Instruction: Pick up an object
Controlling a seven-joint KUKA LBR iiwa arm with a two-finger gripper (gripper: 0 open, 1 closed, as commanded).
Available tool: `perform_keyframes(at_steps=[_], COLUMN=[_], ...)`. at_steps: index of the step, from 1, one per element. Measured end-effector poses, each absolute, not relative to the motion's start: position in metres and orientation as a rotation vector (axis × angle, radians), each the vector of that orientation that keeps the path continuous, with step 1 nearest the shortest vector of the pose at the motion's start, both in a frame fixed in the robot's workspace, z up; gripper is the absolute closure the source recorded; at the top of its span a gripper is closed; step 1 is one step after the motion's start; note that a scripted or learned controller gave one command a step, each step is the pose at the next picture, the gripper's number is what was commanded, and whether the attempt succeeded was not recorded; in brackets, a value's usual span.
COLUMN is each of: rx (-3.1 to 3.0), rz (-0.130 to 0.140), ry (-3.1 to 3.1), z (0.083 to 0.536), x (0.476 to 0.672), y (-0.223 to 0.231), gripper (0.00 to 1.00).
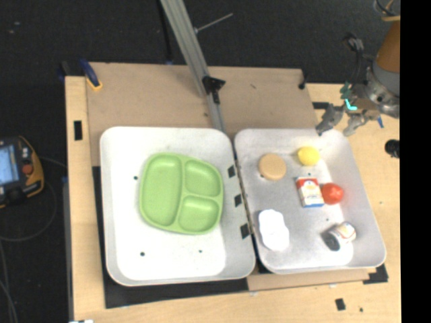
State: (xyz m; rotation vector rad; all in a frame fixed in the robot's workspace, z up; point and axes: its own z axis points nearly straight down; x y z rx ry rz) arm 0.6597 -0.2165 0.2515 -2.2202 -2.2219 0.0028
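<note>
Lemon [308, 155] looks the likeliest pick here, a small yellow ball sitting near the top edge of the right bin [363, 200]. The gripper [340, 121] hangs just above that bin's upper right corner with its two fingers spread apart and nothing between them. So the lemon lies down and to the left of the jaws, close by, nearer than anything else in the bin. It's round, no long axis to line up on, which should make the approach forgiving. Beside it to the left rests a tan disc [273, 167]; below sit a red-and-white carton [310, 192] touching a red ball [333, 194], then a white cup [273, 229] and a small can [340, 234] further down. The left bin [121, 247] carries a green tray [180, 194].
</note>
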Motion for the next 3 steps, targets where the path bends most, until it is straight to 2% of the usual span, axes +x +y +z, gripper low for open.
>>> perform_keyframes(at_steps=[1, 3], rx=[-2.222, -2.222], rz=[0.000, 0.007], ry=[-2.225, -2.218], z=[0.254, 0.139], x=[0.661, 0.646], y=[-0.216, -0.223], gripper=[0.00, 0.00])
